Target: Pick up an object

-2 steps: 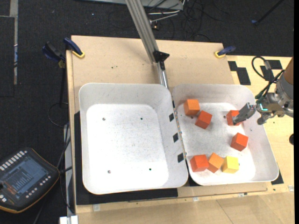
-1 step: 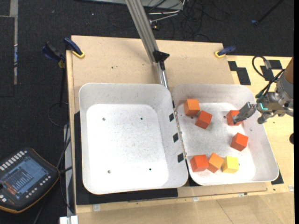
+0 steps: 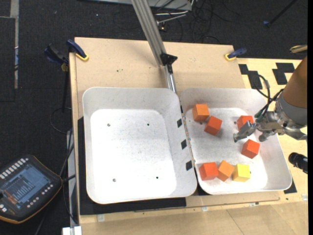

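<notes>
1. The gripper (image 3: 246,131) hangs over the right bin (image 3: 274,177), toward its far right side. I cannot tell how it is set.
2. A red-orange block (image 3: 244,121) sits right at the gripper, partly hidden by it. I cannot tell if it is being held.
3. Another red block (image 3: 250,148) lies just near of the gripper.
4. Two more blocks lie to the left: an orange block (image 3: 200,112) and a red one (image 3: 213,125), touching at a corner.
5. Along the near side three blocks sit in a row: red (image 3: 209,171), orange (image 3: 225,170) and yellow (image 3: 241,172).
6. The left bin (image 3: 98,106) sits beside the right one on the wooden bench (image 3: 122,58).
</notes>
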Robot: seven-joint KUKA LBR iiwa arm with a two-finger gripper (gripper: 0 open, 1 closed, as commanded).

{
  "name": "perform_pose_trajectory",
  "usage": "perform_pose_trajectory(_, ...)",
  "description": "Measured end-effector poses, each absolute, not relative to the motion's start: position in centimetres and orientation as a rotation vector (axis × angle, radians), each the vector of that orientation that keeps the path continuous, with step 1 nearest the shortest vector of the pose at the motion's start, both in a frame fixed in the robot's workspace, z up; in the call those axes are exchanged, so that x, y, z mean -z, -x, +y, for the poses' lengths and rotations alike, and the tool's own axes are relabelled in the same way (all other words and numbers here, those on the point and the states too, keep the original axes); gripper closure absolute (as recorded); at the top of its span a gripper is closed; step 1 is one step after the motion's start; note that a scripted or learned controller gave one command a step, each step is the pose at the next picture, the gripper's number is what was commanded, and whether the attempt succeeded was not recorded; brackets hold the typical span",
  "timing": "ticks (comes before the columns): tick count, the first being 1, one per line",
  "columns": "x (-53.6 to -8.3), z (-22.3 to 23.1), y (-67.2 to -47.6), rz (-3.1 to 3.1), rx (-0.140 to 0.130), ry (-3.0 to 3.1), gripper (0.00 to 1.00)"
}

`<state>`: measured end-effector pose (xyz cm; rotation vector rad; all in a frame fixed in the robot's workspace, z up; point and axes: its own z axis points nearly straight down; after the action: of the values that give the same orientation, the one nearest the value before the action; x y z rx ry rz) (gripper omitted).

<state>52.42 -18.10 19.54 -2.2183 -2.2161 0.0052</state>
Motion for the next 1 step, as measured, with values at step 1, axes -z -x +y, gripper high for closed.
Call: perform_pose_trajectory(1, -14.69, -17.36, -51.72, -2.217, -0.004, 2.219, 0.00)
